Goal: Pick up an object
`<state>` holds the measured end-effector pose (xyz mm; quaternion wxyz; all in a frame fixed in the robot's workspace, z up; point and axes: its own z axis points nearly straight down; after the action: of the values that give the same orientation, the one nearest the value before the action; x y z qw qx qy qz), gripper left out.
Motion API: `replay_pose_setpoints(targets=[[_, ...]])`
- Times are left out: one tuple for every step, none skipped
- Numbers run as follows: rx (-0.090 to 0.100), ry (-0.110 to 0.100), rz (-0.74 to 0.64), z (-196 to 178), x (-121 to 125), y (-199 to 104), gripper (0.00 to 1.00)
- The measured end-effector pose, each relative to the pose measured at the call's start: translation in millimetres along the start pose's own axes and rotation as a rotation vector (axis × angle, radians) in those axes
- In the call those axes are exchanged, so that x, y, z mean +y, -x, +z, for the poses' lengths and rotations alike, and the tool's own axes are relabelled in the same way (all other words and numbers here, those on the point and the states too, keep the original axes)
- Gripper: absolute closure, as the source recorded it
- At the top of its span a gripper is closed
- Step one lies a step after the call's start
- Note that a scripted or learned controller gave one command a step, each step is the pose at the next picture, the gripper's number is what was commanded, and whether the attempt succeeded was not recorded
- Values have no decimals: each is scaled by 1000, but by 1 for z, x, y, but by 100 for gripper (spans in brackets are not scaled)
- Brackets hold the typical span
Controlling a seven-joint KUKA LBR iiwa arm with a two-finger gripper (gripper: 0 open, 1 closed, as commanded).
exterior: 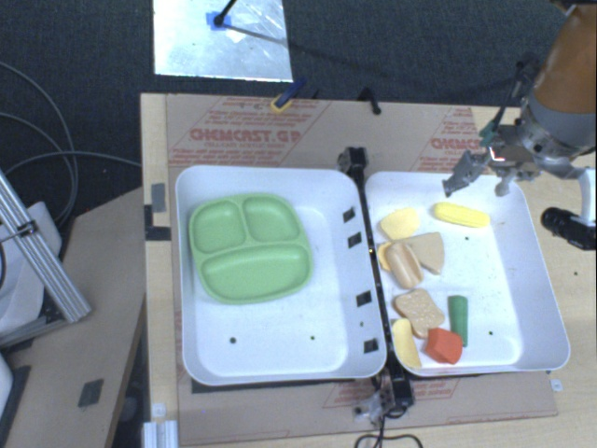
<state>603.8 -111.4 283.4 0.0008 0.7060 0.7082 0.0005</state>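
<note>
Gripper point(478, 177) hangs over the right bin's point(522, 259) far edge, fingers spread wide, nothing between them. Yellow corn piece point(461, 216) lies just below, near that edge. Likely light, rigid, smooth plastic; best gripped across its narrow middle.

A green divided plate point(250, 247) lies in the left white bin point(210, 343); both bins rest on brown cardboard point(242, 133) covering the bench. Behind it, a shiny silver sheet point(187, 26) lies on dark carpet point(65, 35); an aluminium rail point(42, 259) leans at far left.
</note>
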Motion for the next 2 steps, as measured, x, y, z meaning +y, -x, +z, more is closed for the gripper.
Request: replay_pose_setpoints(targets=[[4, -14, 1, 105, -70, -37, 0], [-5, 12, 4, 23, -9, 16, 0]])
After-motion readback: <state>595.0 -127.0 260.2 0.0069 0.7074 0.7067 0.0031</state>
